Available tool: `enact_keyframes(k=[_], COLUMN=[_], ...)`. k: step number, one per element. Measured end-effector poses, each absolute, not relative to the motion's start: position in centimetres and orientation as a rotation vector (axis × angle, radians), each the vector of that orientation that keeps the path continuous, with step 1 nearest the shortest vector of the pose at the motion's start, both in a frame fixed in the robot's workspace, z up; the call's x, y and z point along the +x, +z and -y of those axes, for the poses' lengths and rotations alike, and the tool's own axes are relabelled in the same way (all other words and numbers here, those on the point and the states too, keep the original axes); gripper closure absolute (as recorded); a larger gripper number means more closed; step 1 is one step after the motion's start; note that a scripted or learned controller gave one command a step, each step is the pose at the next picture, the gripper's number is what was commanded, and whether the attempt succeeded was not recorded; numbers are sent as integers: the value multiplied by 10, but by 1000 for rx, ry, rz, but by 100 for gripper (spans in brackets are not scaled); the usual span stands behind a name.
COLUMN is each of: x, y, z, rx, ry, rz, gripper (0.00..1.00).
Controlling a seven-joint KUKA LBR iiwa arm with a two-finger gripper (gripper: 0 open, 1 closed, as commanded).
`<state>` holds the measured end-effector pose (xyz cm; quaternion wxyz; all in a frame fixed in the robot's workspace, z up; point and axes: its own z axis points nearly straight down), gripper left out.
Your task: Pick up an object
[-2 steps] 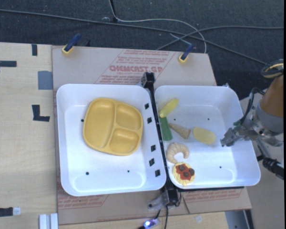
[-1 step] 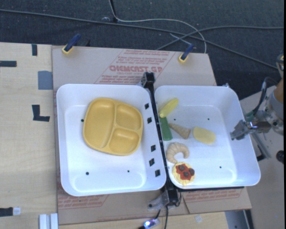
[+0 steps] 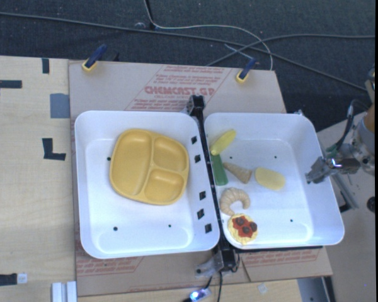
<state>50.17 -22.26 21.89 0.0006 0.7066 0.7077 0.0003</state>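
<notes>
One yellow plate (image 3: 149, 166) lies in the left bin (image 3: 88, 187). The right bin (image 3: 302, 168) has five toy foods: corn (image 3: 222, 141), cone (image 3: 238, 171), lemon (image 3: 270, 178), croissant (image 3: 234, 199), pizza (image 3: 242, 228). The gripper (image 3: 321, 168) sits at its right rim, and I cannot tell its grip.

Bright, even light from overhead; the two white bins (image 3: 88, 187) verge on overexposed and show only faint, soft shadows under the yellow plate (image 3: 149, 166). Detail is slightly soft and grainy throughout, and the dark floor (image 3: 63, 17) is noisy
</notes>
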Motion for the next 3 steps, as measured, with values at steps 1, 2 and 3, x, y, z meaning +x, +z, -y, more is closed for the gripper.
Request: enact_keyframes(k=[1, 2, 3], x=[519, 550, 571], y=[209, 214, 226], z=[173, 118, 68], rx=[2217, 2213, 2214], ry=[-1, 2, 2], rz=[-2227, -2231, -2230], gripper=[100, 100, 100])
